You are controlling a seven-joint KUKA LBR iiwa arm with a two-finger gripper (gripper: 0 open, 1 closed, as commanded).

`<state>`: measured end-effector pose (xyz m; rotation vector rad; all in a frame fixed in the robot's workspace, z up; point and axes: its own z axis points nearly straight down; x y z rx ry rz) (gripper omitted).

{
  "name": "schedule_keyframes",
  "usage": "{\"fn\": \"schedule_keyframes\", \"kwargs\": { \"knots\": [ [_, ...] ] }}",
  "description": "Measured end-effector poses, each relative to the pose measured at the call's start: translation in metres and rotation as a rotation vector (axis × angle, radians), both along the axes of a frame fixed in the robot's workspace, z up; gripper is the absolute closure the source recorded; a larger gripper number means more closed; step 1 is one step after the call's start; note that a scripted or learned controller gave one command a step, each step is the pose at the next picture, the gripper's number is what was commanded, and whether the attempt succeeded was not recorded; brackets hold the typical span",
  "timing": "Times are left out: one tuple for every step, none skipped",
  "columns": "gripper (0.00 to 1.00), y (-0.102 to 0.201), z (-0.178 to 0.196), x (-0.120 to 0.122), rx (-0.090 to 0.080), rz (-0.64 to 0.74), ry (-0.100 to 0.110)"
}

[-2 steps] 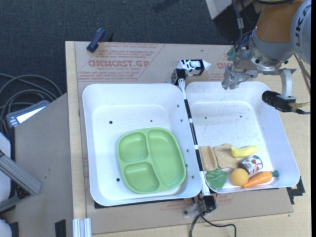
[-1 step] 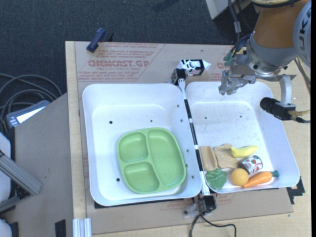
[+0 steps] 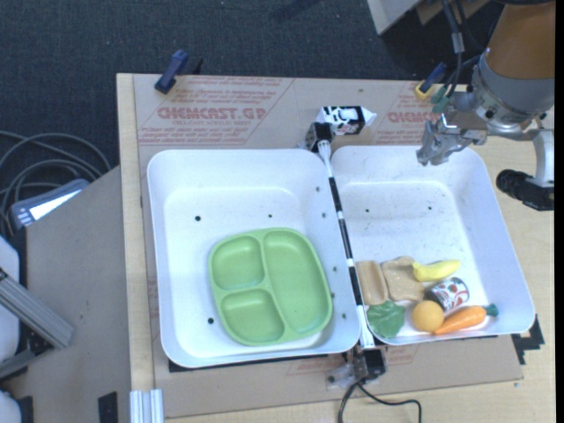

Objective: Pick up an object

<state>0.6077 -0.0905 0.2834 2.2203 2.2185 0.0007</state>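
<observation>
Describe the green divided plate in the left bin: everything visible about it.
The green plate is a light green, plastic-looking tray with rounded corners and three compartments: two smaller ones on its left side, one long one on its right. It lies flat, slightly rotated, on the left bin's floor toward the near edge. Nothing sits in it.

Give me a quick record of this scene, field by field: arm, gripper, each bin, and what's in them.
arm: enters from view's right
gripper: above right bin's far rim, nothing seen between fingers
left bin: green divided tray
right bin: toy food clustered at near edge
items: banana, carrot, orange, can, bread, green leaf
</observation>
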Motion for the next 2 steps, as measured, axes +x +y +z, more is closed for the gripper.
{"fn": "schedule_keyframes", "kwargs": {
  "knots": [
    [1.00, 0.019, 0.014, -0.024, 0.002, 0.002, 0.004],
    [1.00, 0.026, -0.019, -0.031, 0.002, 0.000, 0.004]
  ]
}}
